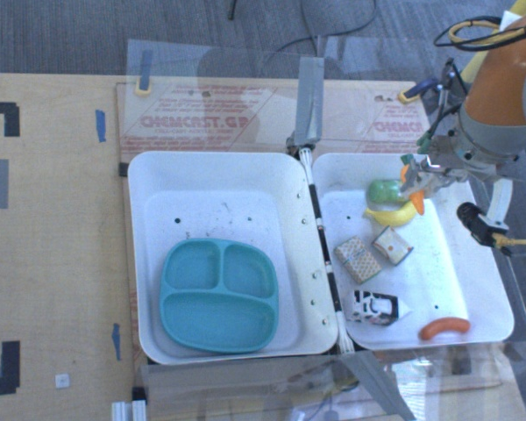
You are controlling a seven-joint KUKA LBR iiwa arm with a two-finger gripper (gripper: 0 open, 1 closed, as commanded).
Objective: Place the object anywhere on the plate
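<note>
1. The end effector sits low over the far part of the right bin, just beside a green ball and a banana. Whether it is apart, together or clamped on something, I cannot tell; the wrist hides it.
2. The likely target is the green ball or the banana. They touch each other, so a grasp may nudge one aside, or catch both and drop one on the way.
3. The ball is round and may roll out of a loose grip.
4. The plate lies in the near part of the left bin, well apart from the end effector. The carry must cross the two raised bin walls in the middle; a low path may knock the object loose there.
5. The plate has three compartments with ridges, so a round object may settle or roll off a ridge.
6. Count, right bin: one green ball, one banana, two small blocks side by side, one black-and-white toy, one orange sausage at the near edge.
7. Count, left bin: one teal plate.
8. Two bins rest on one surface.
</note>
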